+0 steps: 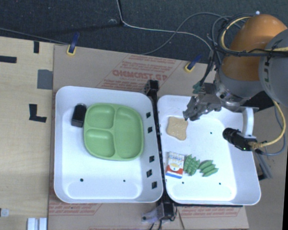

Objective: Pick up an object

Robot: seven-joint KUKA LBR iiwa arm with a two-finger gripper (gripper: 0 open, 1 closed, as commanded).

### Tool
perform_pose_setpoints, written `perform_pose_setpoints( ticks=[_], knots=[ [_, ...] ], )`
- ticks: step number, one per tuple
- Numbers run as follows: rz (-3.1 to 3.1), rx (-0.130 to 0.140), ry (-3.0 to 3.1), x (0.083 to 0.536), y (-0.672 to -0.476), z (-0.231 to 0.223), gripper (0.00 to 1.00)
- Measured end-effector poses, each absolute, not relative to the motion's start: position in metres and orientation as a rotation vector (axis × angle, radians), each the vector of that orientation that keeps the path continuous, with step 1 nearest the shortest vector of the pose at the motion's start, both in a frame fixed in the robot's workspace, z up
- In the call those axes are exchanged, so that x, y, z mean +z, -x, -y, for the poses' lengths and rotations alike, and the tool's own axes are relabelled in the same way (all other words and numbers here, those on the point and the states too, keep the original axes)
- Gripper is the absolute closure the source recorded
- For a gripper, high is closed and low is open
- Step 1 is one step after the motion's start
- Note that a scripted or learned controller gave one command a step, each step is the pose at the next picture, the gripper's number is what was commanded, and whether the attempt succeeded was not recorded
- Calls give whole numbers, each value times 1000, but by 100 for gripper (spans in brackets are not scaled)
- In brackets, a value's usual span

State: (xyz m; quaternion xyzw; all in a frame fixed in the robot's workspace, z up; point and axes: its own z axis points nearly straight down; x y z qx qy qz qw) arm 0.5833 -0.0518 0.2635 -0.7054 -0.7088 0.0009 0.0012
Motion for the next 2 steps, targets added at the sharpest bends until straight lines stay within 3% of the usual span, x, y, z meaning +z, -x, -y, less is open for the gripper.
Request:
perform_pose_setpoints(
  ticks=[2],
  knots=[
    [2228, 2, 2212, 249, -599, -70, 100]
  ],
)
